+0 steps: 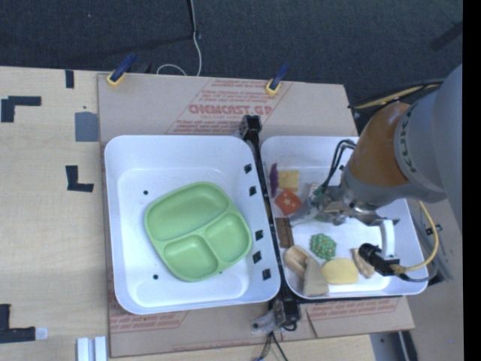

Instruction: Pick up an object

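Note:
The right bin [398, 288] holds several small food-like items: a red piece [288, 200], a yellow block [288, 178], a purple sliver [273, 176], a brown bar [284, 232], a green knobbly ball [323, 245], a tan piece [296, 259], a beige wedge [314, 278], a pale yellow lump [340, 271] and a light tan piece [365, 262]. My gripper [325, 204] is low in this bin, just right of the red piece and above the green ball. Nothing shows between its fingers.
The left bin [120, 201] holds a green three-compartment plate [197, 230]. A black divider [259, 201] runs between the bins. The grey arm with its orange band [379, 153] covers the right bin's upper right part. Cardboard underlies both bins.

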Motion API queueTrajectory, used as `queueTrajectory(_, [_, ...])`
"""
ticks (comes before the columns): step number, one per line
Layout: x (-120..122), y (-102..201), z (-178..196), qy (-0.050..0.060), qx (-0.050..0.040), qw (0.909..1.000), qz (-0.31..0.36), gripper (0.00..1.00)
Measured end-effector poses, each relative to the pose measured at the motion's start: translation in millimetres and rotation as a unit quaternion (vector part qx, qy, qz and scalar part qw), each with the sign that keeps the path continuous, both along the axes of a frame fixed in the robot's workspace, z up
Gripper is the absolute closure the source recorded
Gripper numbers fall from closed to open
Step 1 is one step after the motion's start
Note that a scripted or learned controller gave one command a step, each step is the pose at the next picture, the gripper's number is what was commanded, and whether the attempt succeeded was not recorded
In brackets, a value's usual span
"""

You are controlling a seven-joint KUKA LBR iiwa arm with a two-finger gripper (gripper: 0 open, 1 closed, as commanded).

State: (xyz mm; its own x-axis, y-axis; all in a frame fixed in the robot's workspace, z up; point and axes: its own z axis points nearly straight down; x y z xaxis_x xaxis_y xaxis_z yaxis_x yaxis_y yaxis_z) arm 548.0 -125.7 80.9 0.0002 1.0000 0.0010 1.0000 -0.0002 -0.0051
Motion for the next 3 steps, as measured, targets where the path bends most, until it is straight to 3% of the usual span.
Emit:
queueTrajectory(1, [38,99,110,-0.008,0.0013,0.9999,0.007,0.00])
queueTrajectory(2, [45,75,103,-0.002,-0.0006,1.0000,0.001,0.00])
queueTrajectory(3, [46,16,1,-0.005,-0.0014,1.0000,-0.001,0.00])
